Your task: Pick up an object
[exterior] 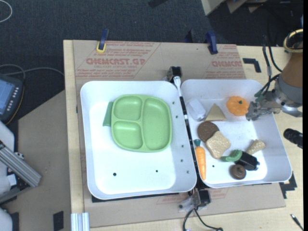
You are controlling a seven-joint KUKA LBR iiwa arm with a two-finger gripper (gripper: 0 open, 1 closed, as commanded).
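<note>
Gripper, finger state unclear, beside orange fruit near right bin's far edge.

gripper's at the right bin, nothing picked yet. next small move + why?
Probably shift the gripper slightly left over the orange fruit, then descend. It hangs just beside the fruit, nothing shows between its fingers, and the fruit sits apart from the wedge and the other pieces, so it looks like the nearest target.

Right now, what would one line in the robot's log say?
arm: over right bin | gripper: beside orange fruit, nothing seen held | left bin: green divided plate | pick: not yet done
</note>
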